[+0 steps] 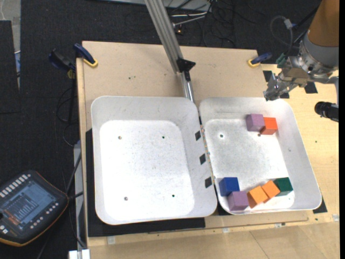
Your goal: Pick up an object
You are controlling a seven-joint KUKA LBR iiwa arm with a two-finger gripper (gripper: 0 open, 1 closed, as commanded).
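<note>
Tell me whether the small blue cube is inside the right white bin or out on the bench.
Inside. The small blue cube sits on the right white bin floor near its front-left corner.

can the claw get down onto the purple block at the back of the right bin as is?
Probably yes. The claw hangs above the bin's back rim, near the purple block; nothing covers it, though an orange block touches its right side.

There are two white bins and six small blocks: two purple, two orange, one blue, one green, all in the right bin.
</note>
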